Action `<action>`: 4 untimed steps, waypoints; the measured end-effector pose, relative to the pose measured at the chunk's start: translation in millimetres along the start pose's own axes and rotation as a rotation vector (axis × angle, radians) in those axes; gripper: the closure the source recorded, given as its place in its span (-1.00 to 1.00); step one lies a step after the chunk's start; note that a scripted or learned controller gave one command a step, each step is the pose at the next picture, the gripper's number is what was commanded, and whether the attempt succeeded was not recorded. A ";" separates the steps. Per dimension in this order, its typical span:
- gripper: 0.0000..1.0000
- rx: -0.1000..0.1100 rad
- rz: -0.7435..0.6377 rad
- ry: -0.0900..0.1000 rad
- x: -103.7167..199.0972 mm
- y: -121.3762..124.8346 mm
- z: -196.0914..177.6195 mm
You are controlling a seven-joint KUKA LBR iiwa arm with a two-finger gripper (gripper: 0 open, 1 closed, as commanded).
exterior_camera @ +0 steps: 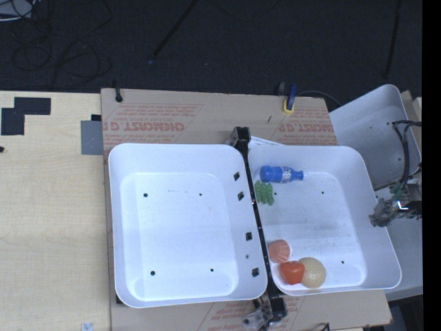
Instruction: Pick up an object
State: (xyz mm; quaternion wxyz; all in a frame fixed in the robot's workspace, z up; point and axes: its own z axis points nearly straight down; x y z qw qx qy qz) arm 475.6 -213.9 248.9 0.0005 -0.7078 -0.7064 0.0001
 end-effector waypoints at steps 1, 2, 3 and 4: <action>1.00 0.000 0.000 0.000 0.1 0.1 -0.7; 1.00 0.000 0.002 0.000 0.0 0.0 -0.4; 1.00 -0.001 0.001 0.000 0.1 0.2 -2.5; 1.00 0.000 0.002 0.000 0.0 0.1 -2.5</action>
